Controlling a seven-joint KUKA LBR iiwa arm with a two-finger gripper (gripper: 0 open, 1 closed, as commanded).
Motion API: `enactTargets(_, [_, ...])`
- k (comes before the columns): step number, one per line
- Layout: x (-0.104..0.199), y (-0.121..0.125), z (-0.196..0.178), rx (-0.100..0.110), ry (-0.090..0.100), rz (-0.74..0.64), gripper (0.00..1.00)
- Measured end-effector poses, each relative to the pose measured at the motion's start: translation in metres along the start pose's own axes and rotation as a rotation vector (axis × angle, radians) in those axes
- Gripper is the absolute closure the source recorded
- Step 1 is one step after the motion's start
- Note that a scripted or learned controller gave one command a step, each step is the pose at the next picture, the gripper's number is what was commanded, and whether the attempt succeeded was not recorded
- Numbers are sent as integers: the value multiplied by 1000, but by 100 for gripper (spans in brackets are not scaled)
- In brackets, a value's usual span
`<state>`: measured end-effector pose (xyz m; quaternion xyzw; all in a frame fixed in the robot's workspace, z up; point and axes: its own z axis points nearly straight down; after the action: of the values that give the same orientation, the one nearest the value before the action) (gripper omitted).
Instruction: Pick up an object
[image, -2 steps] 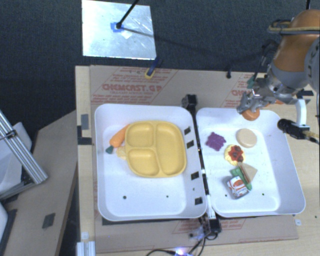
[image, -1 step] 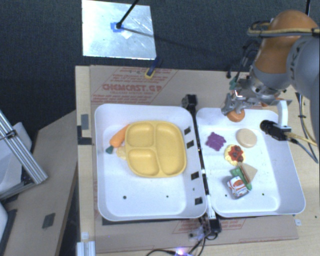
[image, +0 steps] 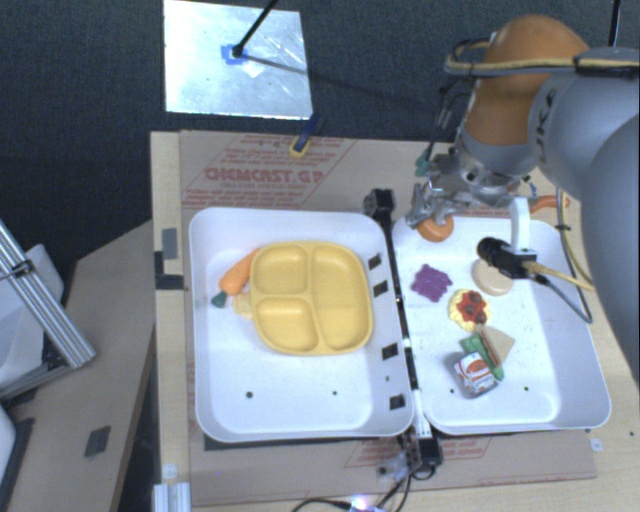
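Observation:
My gripper (image: 432, 208) hangs over the far left corner of the right bin (image: 560, 400). Directly under it, touching or nearly touching, lies a small round orange object (image: 436, 231). I cannot make out whether the gripper has hold of it. Further in the same bin lie a purple bunch of grapes (image: 431, 282), a beige round piece (image: 492, 279), a yellow and red toy food (image: 468, 308), a sandwich wedge (image: 494, 346) and a small can (image: 477, 373).
The left bin (image: 215, 380) holds a yellow divided plate (image: 308, 297) with an orange carrot (image: 236, 272) at its left edge. A black-clipped rim (image: 392, 300) separates the two bins. The arm (image: 560, 90) fills the space above the right bin's far side.

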<state>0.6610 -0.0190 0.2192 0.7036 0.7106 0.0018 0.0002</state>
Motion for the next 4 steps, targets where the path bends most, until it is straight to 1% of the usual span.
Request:
enactTargets(1, [56, -15, -13, 1, 1, 0, 100])
enactTargets(2, [88, -15, 3, 3, -1, 2, 100])
enactTargets(3, [81, -14, 4, 2, -2, 9, 100])
enactTargets(4, [88, -23, -1, 3, -2, 5, 100])
